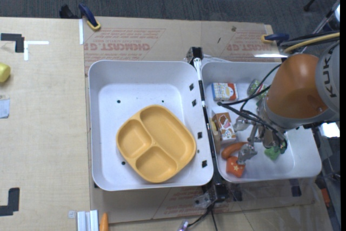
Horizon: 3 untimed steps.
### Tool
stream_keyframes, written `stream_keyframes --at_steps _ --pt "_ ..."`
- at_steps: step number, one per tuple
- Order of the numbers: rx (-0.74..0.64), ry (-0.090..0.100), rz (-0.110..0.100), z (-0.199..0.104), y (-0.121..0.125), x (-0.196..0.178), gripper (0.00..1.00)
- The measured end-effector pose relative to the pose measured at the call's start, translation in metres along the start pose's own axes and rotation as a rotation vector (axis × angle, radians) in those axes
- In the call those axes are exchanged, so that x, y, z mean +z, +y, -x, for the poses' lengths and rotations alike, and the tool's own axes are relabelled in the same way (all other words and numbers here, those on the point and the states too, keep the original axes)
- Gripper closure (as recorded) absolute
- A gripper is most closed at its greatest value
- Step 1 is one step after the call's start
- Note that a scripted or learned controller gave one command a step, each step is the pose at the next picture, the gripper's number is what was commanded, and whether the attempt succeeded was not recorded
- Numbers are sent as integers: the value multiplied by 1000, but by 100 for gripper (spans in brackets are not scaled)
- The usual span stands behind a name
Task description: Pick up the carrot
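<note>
looking down, we see two white bins: the left bin [102,116] holds a yellow divided tray [155,143]; over the right bin [303,167] hangs the arm [294,89]. its gripper [247,153] sits just beside the carrot [233,149], possibly touching; we cannot tell its state.

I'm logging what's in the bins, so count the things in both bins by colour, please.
Yellow: 1, the divided plate
Orange or red: 2, the carrot and a red-orange piece
Green: 2, one piece and another
White printed packets: 2, upper and lower
Total: 7
</note>
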<state>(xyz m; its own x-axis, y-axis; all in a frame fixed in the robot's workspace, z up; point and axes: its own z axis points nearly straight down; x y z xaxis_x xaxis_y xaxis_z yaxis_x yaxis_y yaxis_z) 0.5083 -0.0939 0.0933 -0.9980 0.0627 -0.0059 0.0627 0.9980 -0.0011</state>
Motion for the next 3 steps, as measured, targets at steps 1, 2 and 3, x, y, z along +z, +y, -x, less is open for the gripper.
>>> stream_keyframes --at_steps 1,2,3 --pt "-138 -3 1 -31 65 -99 0" --pt "-213 0 3 -32 136 -116 0" --pt "-311 1 2 -1 140 -99 0"
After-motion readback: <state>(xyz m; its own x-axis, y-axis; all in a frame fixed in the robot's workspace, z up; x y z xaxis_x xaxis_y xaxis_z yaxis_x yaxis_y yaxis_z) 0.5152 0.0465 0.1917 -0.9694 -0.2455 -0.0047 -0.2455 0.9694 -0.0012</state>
